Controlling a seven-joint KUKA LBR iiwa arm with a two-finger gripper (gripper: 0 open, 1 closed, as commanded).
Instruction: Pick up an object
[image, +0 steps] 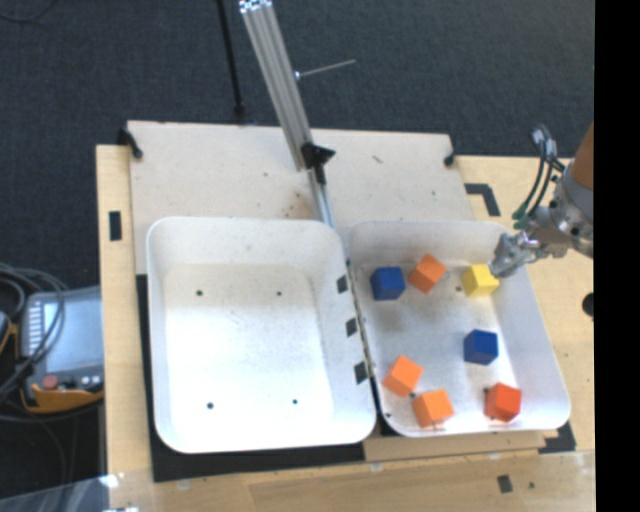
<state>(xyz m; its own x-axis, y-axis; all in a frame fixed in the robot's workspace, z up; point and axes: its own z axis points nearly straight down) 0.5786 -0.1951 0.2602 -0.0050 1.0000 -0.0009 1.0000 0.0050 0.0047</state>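
White bins (160, 330), arm (565, 215) low, jaws by yellow cube (480, 280)

Slanted aluminium pole (283, 85) rising behind two white bins (170, 250). Grey pendant with cables (55, 345) lying at far left, off the bench (290, 165).

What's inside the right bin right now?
Inside the right bin: two blue cubes, three orange cubes, a red-orange cube and a yellow cube. The gripper covers the bin's far right corner beside the yellow cube.
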